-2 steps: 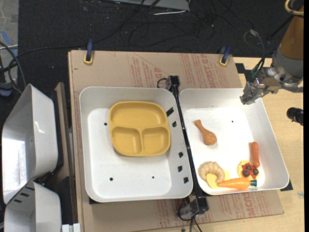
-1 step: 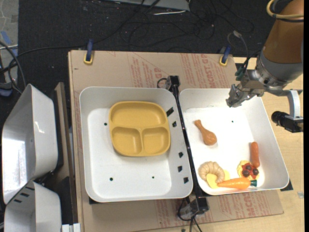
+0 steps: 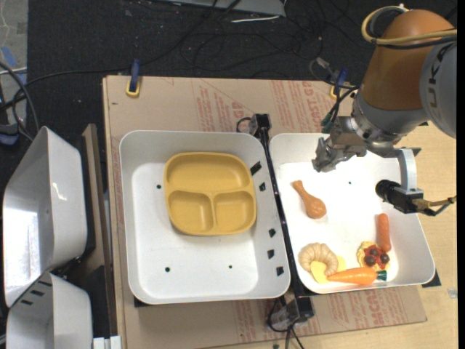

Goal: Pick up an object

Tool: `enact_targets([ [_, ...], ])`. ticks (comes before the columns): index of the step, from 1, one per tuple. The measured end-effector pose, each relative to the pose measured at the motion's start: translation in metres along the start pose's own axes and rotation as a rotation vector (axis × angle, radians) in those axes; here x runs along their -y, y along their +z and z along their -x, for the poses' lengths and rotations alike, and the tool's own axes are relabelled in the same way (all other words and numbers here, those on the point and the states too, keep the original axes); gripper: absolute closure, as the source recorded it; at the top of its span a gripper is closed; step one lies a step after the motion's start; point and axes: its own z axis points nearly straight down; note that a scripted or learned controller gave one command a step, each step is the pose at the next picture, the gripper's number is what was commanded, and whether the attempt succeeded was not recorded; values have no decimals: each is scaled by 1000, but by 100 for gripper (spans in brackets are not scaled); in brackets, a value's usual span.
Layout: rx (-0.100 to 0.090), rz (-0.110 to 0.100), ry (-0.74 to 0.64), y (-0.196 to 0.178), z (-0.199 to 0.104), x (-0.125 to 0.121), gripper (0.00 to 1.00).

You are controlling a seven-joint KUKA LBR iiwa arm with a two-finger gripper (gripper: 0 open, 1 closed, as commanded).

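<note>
Pincer [image 3: 328, 158], grip state unclear, hangs above one drumstick [image 3: 309, 199], one carrot [image 3: 352, 275], one sausage [image 3: 383, 231].

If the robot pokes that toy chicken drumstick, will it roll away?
The drumstick would probably swivel more than roll: its fat end is rounder than its thin handle. It looks like smooth plastic, so likely stiff, light and a bit slippery on the white bin.

Bright even overhead light, glare on white bins [image 3: 145, 217], perhaps slightly soft focus

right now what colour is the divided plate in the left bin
Mustard yellow all over, plain with no pattern. The divided plate shows best in the camera view.
</note>
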Motion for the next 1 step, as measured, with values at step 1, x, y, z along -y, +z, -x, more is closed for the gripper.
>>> enact_targets([
  [1,0,1,0,10,-55,1,100],
])
